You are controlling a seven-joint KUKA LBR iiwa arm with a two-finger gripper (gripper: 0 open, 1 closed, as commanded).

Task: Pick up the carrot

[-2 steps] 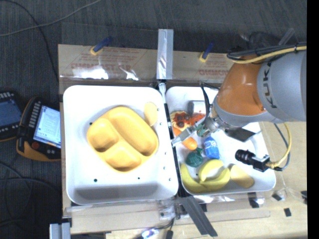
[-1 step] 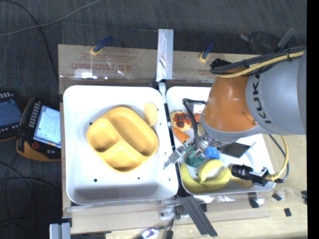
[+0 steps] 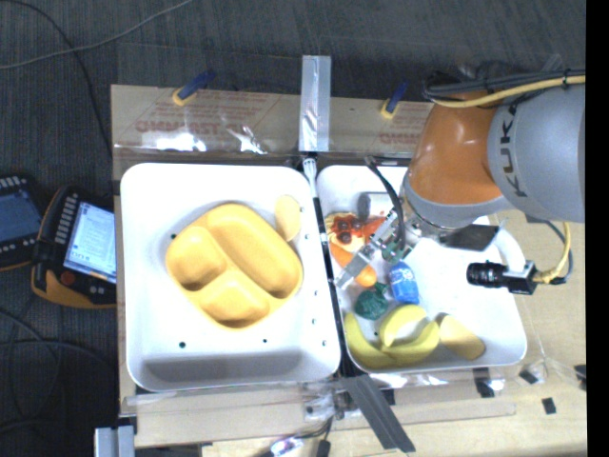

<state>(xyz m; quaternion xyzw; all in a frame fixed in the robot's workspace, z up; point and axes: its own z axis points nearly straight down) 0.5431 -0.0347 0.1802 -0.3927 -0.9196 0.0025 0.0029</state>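
Room lies open around the big yellow sectioned dish (image 3: 234,263) in the left bin (image 3: 143,350). Across the divider, the right bin (image 3: 504,336) is crowded. The carrot (image 3: 358,272) lies by its left wall, just below the gripper (image 3: 388,241), amid an orange toy (image 3: 344,227), blue can (image 3: 402,282), green lump (image 3: 372,302) and banana (image 3: 400,336). The arm (image 3: 495,150) hides the bin's upper right. Whether the gripper is apart or together cannot be made out.

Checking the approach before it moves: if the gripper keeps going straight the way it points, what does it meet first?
The gripper points down and left into the right bin. Going on, it would probably first meet the carrot just beyond its tip, though depth is hard to judge from above.
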